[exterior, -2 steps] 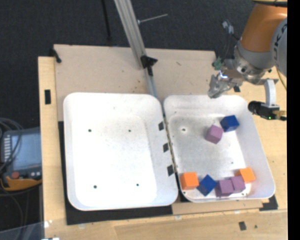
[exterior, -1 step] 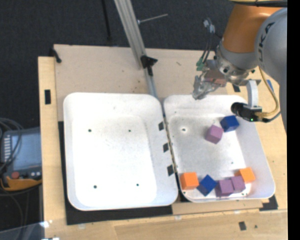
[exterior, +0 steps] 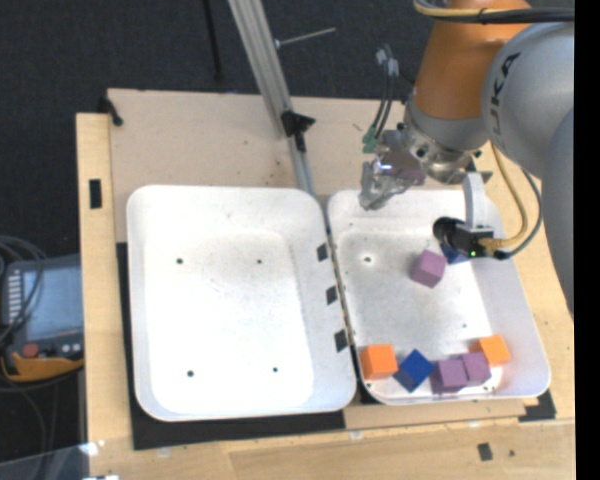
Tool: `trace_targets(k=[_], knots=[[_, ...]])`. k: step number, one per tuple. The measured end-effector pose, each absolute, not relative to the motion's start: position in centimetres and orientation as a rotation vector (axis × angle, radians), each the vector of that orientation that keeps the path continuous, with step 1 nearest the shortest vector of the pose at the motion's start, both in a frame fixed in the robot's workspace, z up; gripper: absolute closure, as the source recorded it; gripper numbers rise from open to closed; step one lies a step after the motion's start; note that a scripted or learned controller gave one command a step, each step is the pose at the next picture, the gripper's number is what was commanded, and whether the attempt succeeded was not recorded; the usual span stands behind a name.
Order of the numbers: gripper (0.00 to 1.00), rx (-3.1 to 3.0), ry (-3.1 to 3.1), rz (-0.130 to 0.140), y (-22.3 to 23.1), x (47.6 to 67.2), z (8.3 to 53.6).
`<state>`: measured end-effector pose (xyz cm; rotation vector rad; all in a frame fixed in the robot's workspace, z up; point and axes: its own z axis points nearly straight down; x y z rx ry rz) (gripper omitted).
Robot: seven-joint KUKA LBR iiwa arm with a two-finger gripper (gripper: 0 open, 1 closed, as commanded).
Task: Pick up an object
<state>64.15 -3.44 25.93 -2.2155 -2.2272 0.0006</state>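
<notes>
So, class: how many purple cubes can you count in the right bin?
3. One purple cube lies alone near the bin's middle; two more touch side by side at the near edge, between the blue cube and an orange cube. The arm may hide others.

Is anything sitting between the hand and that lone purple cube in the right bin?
Nothing visible does. The hand hangs over the right bin's far left corner, and only bare bin floor lies between it and the purple cube. The other blocks sit along the near edge, beyond the cube.
</notes>
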Motion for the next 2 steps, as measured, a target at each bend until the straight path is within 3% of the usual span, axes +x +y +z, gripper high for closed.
trace_targets(k=[2], knots=[[1.0,-2.212,-2.228,0.001,7.6,64.1,24.5]])
